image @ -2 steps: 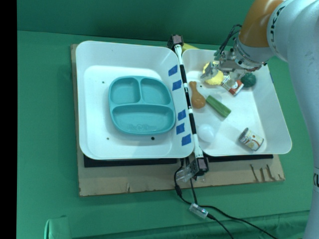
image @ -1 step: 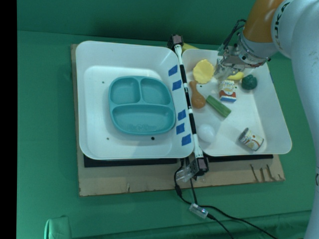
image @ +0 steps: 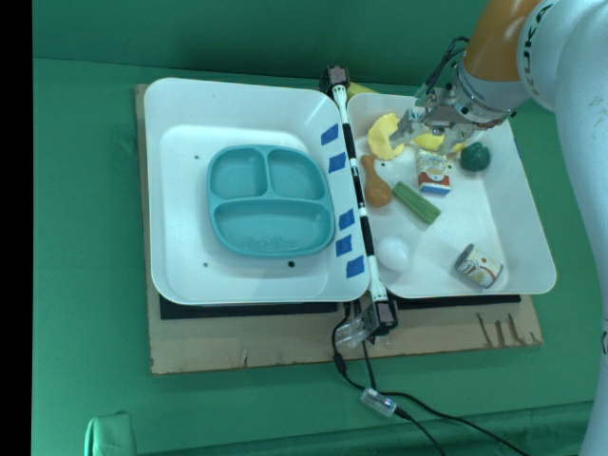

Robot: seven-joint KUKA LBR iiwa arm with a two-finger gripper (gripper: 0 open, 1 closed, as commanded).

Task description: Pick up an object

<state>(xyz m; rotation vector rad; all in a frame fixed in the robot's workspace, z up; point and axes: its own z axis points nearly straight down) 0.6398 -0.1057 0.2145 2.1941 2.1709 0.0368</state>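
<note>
A green tabletop [image: 85, 207] was seen under everything, with a brown cardboard sheet [image: 285, 354] laid on it and the two white bins parked side by side on top. The left bin [image: 180, 112] was taken up by a teal divided plate [image: 271, 200], nothing seen in its compartments. A black-and-white strip [image: 353, 183] with blue tape squares was run along the seam between the bins, and some cables [image: 418, 416] were trailed off the front edge.

The right bin [image: 518, 245] was where all the loose stuff was kept. A yellow thing [image: 385, 131] was lying near the back left corner, a dark green object [image: 475, 156] at the back right, a small red-and-white carton [image: 433, 174] between them and a bit nearer, a brown spoon-like piece [image: 376, 186] close to the divider, a green stick [image: 417, 202] tilted just beside it, a white ball [image: 393, 253] near the front left and a small can [image: 478, 266] tipped over toward the front.

The arm [image: 560, 36] was reached in from the right, and the end effector [image: 429, 133] was positioned low over the back of the right bin, right by the yellow thing and just above the carton. How wide it was spread, or whether anything was gripped, couldn't really be made out from this angle.
</note>
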